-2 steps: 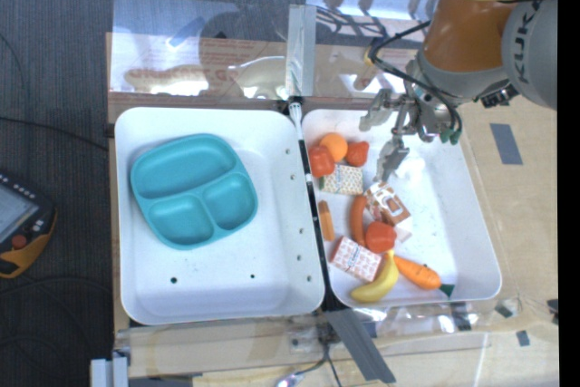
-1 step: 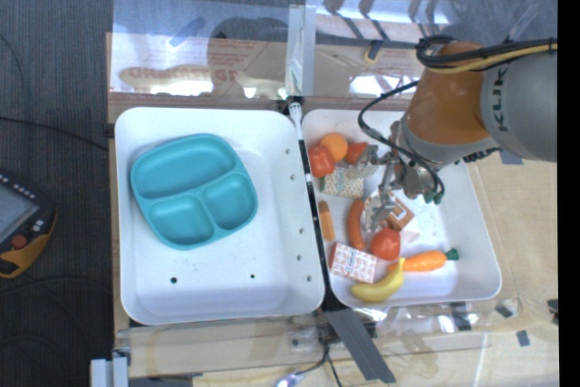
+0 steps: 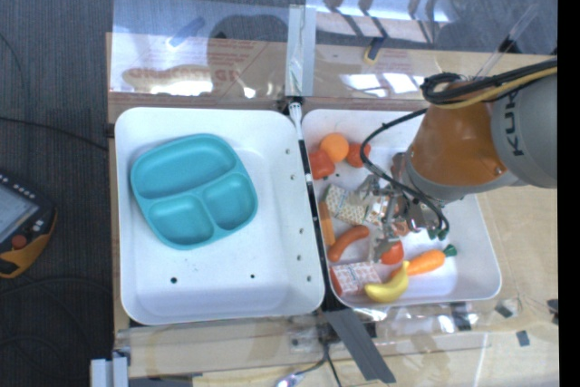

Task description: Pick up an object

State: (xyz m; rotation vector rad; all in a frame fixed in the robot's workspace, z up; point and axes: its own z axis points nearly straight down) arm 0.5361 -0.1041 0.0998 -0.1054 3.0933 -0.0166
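Inside the right-hand bin (image 3: 471,281) of the counter, the tool (image 3: 391,217) is lowered among a cluster of toy foods, the grey arm with its orange band (image 3: 458,145) reaching over it; whether the tool is open, closed or gripping anything cannot be told, since wrist and cabling mask it. The step in hand is judged to be the descent or closing phase of a pick, with no object visibly lifted. Candidate objects lie close around the tool: a patterned packet (image 3: 349,206) just beside it toward the bins' shared wall, a red sausage-like piece (image 3: 349,240) below that, a small red item (image 3: 391,253) directly beneath the tool, a carrot (image 3: 424,264) and a banana (image 3: 387,287) nearer the front rim, and an orange ball (image 3: 335,147) with a red piece (image 3: 321,163) farther back. The next move calls for a firm closure on one item and a vertical lift clear of its neighbours. Well apart from the tool, the left bin (image 3: 163,285) holds a teal divided plate (image 3: 192,189), its compartments bare.
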